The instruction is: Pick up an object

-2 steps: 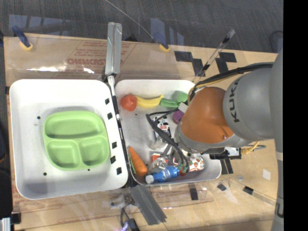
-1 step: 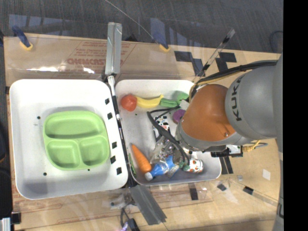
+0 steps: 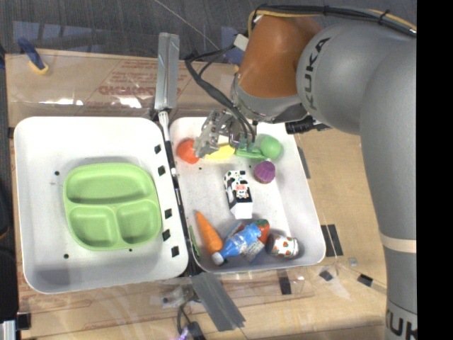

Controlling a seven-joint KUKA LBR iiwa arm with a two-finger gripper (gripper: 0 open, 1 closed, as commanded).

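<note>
My gripper [image 3: 214, 139] hangs low over the far end of the right bin [image 3: 301, 190], beneath the orange wrist band. Just under and beside it lie a yellow piece [image 3: 220, 154], a small orange-red ball [image 3: 187, 151] to its left, and a green toy [image 3: 266, 146] to its right. A purple ball [image 3: 265, 171] sits a little nearer. Mid-bin stands a black-and-white cow figure [image 3: 238, 188]. At the near end lie a carrot [image 3: 207, 233], a blue bottle [image 3: 241, 243] and a spotted red-and-white toy [image 3: 284, 246].
The left bin [image 3: 35, 190] holds a green divided tray [image 3: 111, 205]. A grey metal bar [image 3: 166, 73] lies along the divide between the bins at the far side. Cables run from the wrist over the right bin's far rim.
</note>
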